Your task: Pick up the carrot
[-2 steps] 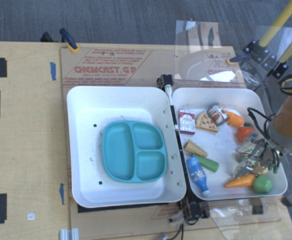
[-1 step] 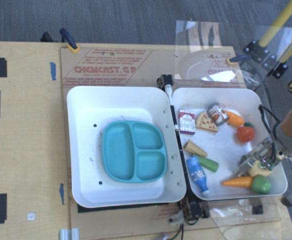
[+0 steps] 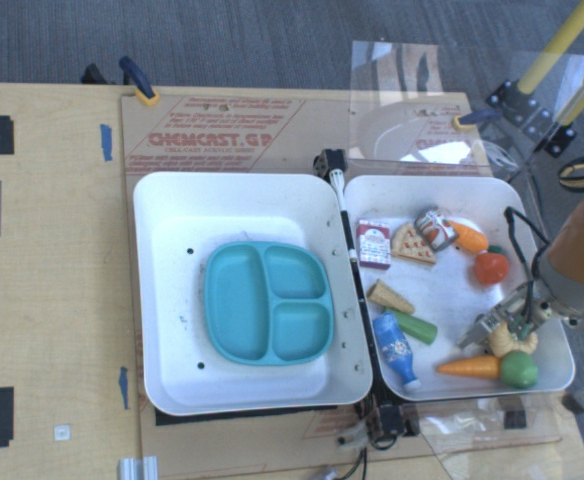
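we are seeing the teal tray [image 3: 268,303] sitting in the left bin [image 3: 162,208], well apart. in the right bin [image 3: 557,363] the carrot [image 3: 469,368] is lying near the front wall, touching a green ball [image 3: 519,370]. the gripper [image 3: 492,326] is hovering just above; we cannot tell its spread. we are worrying it nudges the ball or grabs the pale toy [image 3: 513,341] instead.
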